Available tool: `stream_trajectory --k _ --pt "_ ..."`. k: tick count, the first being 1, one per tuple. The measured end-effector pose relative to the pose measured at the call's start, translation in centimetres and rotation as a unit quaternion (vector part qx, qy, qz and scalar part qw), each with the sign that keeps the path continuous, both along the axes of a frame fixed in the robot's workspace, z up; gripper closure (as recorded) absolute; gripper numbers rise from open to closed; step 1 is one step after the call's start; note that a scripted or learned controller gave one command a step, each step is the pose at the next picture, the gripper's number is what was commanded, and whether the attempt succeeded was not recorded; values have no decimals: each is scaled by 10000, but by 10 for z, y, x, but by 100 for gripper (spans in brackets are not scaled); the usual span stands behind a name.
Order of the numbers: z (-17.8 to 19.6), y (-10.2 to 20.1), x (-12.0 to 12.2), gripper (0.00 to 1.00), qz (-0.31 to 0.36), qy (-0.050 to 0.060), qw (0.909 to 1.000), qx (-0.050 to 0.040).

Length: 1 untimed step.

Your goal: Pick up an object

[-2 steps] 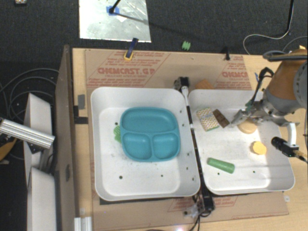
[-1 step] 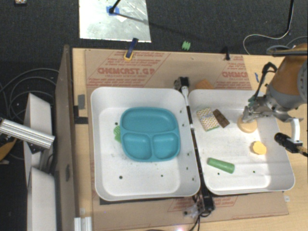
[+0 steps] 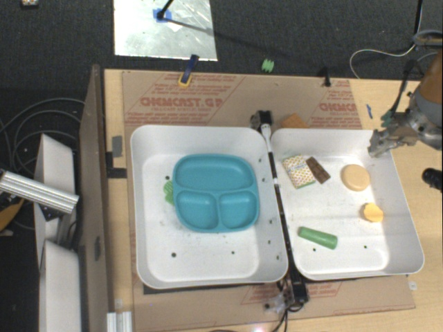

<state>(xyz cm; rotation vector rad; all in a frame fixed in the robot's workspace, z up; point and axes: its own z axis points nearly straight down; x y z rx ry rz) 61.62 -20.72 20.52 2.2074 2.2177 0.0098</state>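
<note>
Objects (image 3: 318, 237): five right, two left

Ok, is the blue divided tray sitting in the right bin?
No, the blue divided tray lies in the left bin, while the right bin holds the smaller items.

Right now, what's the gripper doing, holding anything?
Gripper: above the right bin's upper right corner, nothing visible in it; whether it is open or closed cannot be told.

Silver sheet (image 3: 165, 21) on dark floor, cables (image 3: 34, 120) left.
</note>
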Motion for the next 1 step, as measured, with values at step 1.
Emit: stream_trajectory --k 1 --pt "-7 1 -2 0 -2 50 10000 15"
